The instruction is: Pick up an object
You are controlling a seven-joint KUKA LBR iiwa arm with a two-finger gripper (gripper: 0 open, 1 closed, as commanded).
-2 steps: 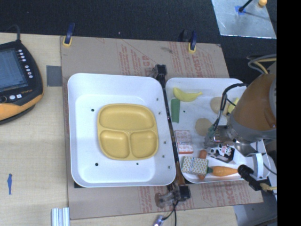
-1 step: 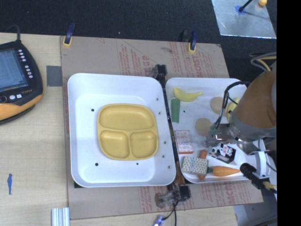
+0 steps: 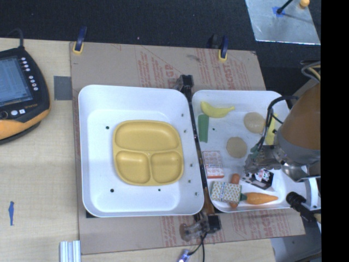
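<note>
Descent into the right bin looks like the step in hand: the gripper sits low among the toys, beside a tan disc and above a carrot. Whether the jaws stand apart or together cannot be told. Next comes closing, then lifting.
</note>
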